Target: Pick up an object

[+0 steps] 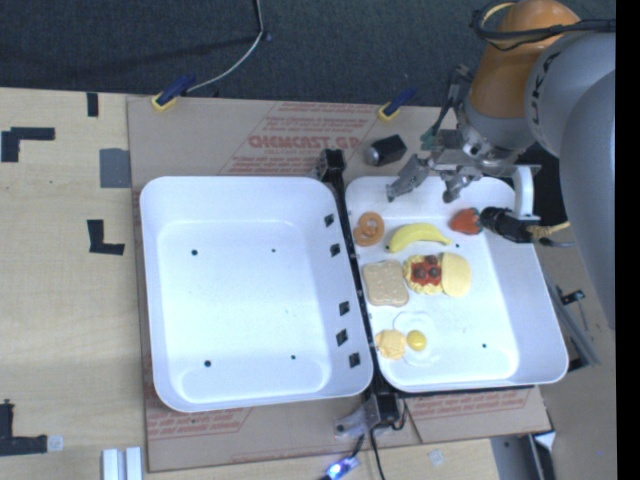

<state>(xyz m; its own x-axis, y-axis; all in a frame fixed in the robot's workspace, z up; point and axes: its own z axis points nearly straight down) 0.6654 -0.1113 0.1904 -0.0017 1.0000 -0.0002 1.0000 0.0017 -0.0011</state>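
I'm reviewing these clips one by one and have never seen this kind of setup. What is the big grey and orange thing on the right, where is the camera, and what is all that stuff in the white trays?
The grey and orange thing is a robot arm, reaching in from the right. At its end is a two-finger gripper, which stands open above the far edge of the right bin with nothing between its fingers. One fixed camera looks down on the bench at a slant. Two shallow white bins sit side by side on cardboard. The right one holds toy food: a banana, a doughnut, a slice of bread, a fried egg, a small red piece and a yellow and red item. The left bin lies beside it.
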